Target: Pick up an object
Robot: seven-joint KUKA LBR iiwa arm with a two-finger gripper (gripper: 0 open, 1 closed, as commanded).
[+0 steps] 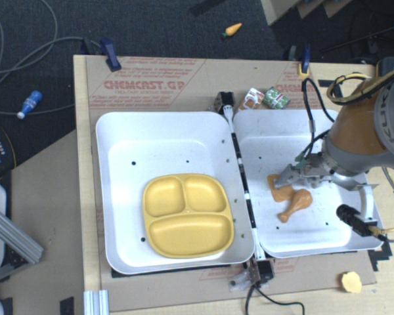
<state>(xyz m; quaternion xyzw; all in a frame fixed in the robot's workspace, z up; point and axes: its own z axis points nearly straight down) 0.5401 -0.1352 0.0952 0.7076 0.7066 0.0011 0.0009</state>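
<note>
A: Where's the gripper?
B: The gripper [306, 174] is over the R bin [276, 126], right of centre, w/ the arm [361, 126] coming in from the right. Open or closed, can't tell from this angle.

A: Target?
B: A tan toy drumstick [295, 205], flat on the R bin floor, just in front of the gripper.

A: Which way does it lie?
B: Long axis is diagonal. The thin bone end points near-left, twd the front rim. The fat end points up-right, twd the gripper.

A: Anything crowding it?
B: An orange piece [279, 186] just to its left-rear, partly under the gripper. They're v. close, poss. touching; can't tell.

A: Room to move?
B: Open white floor across the back half of the R bin. There's a strip of floor btwn the drumstick and the front rim, and a gap on its left before the divider where the two rims meet. The L bin [118, 143] has a yellow divided plate [187, 215] set twd its front, w/ open floor behind it.

A: Outside the bins?
B: Small packets [266, 98] on the bench [151, 77], just behind the R bin's back rim. A yellow lump [350, 281] sits past its front-right corner.
</note>
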